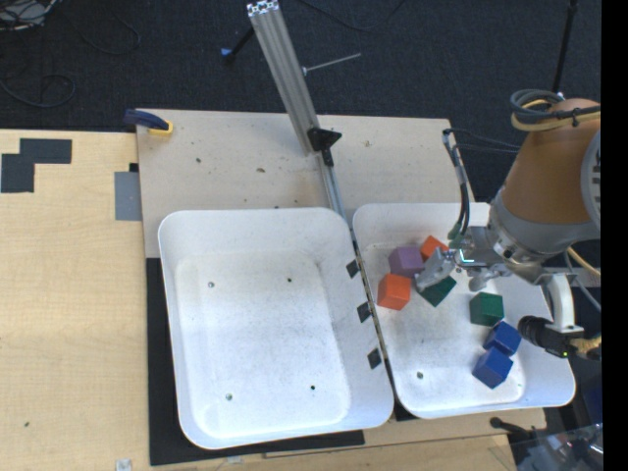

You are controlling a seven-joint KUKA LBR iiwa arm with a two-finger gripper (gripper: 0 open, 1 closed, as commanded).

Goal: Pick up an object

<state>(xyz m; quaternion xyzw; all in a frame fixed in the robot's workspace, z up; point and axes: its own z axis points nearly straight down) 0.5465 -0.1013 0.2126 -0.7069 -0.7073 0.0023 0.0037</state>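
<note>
Inside the right bin (549, 389), the gripper (437, 281) sits low over a dark green block (439, 290), small and tilted, beside purple (405, 259) and orange (393, 291) blocks; finger state cannot be determined.

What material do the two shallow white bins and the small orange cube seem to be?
Shallow white bins: probably moulded plastic, judging by rounded corners and a smooth, slightly speckled surface. Small orange cube: matte, evenly coloured, maybe foam or painted wood; unclear.
</note>
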